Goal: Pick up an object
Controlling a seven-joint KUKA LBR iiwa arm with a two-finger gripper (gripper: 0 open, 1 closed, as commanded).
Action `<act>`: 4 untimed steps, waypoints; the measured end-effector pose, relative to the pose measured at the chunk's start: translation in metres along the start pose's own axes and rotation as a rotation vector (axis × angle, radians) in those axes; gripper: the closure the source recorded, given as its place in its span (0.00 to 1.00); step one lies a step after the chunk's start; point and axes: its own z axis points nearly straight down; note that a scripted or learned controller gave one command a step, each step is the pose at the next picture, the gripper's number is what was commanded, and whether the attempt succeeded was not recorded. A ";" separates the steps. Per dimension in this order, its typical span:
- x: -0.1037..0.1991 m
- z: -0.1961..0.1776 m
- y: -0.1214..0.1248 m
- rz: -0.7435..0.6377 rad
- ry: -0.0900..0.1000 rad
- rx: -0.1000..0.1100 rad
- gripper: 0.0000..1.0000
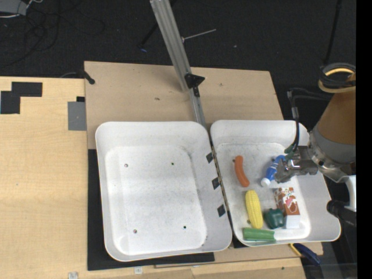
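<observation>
— What's nearest us in the right bin?

— A green piece lying crosswise along the front rim; the corn cob behind it runs front to back, beside a small carton.

— And the gripper?

— Low over the blue bottle, which tilts cap-down toward the corn. Holding it? I can't tell. The orange sausage lies alone further left.

— The left bin?

— Bare white floor.

A: Free room?
B: Left bin, whole floor open. Right bin: far end bare.
A: Obstacles?
B: Near end crowded w/ corn cob, orange sausage, green block, green stick, carton, blue bottle. Slanted metal rail overhangs the far side, btwn the bins.
</observation>
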 end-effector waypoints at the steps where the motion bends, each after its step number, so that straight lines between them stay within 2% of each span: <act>1: 0.046 -0.007 0.011 0.000 0.001 0.001 1.00; 2: 0.091 -0.013 0.018 0.000 0.000 0.002 1.00; 4: 0.199 0.005 0.021 0.000 0.001 0.006 1.00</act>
